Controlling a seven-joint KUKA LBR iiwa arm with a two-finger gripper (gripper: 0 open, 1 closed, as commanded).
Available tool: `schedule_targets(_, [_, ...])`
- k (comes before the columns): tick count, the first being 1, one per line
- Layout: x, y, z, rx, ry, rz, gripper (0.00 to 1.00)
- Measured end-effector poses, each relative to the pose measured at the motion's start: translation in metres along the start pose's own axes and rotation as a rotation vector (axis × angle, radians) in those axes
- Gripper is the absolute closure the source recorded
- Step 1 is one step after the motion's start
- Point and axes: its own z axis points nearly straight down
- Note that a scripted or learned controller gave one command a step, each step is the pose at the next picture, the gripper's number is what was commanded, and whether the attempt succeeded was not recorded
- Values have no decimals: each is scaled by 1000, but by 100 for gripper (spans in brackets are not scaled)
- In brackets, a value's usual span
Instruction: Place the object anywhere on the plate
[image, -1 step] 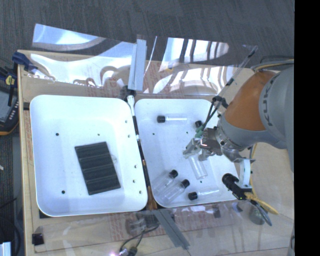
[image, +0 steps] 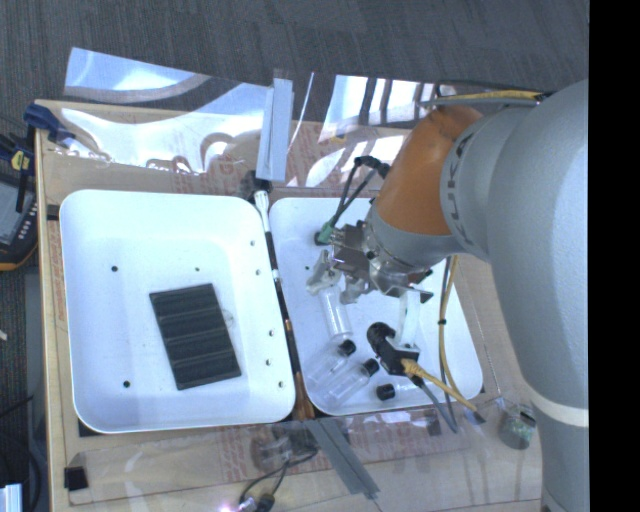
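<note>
Two white bins (image: 100, 215), dark ridged plate (image: 195, 336), grey arm (image: 530, 230), orange band (image: 425, 175)

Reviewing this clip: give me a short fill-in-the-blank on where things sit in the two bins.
1. The dark ribbed plate lies in the ____ bin of the camera view.
2. The arm hangs over the ____ bin.
3. The clear plastic objects lie in the ____ bin.
4. The band above the wrist is ____.

Missing words: left; right; right; orange
</note>
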Motion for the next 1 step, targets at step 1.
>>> schedule_targets(1, [61,-23,-183,-5,0,-148,100])
